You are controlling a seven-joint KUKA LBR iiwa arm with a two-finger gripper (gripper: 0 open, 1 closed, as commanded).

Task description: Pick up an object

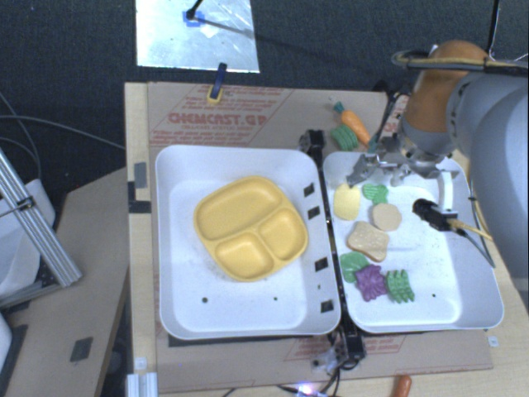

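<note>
Closest to the lens, the grey arm [494, 131] fills the right edge of the frame. Its gripper [395, 169] hangs over the upper part of the right bin [475, 304]; I cannot tell whether it is apart or together, and I see nothing in it. Just below it lie a small green toy [376, 193], a yellow piece [347, 202], a round biscuit [386, 217] and a bread slice [368, 240]. Purple grapes [371, 281] sit lower. At frame centre, the left bin [178, 304] carries a yellow divided plate [250, 226].
</note>
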